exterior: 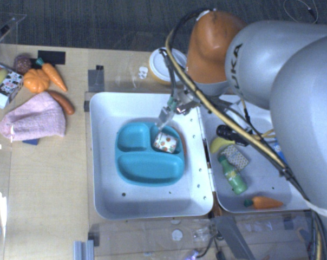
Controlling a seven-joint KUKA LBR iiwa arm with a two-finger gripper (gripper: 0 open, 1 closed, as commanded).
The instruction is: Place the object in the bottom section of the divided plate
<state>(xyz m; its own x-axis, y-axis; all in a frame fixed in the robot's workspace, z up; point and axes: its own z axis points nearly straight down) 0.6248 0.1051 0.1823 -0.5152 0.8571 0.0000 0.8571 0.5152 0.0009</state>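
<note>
The grey arm [282, 69] slants in from the right, its gripper [164, 118] low over the blue divided plate [147, 169]; whether it is spread or pinching, I cannot tell. A white spotted object [166, 141] sits in the plate's upper right section, just beneath the gripper. The plate lies in the left white bin [106, 199] on a pale wooden bench [39, 188].

Smooth, glossy blue plastic on the divided plate [147, 169], with soft highlights along its ridges. Matt white plastic on the left bin [106, 199], faintly shiny at the rim, dotted with small holes. Printed, slightly shiny wrapping on the small spotted object [167, 142] in the plate's compartment at two o'clock. Pale, matt wood-look finish on the bench [39, 199]. Fuzzy, rough pink cloth [33, 119] at nine o'clock from the bin. Satin grey painted casing on the arm [293, 80], glossy orange on its band [212, 45]. Shiny green plastic on the bottle [234, 176] at four o'clock.
</note>
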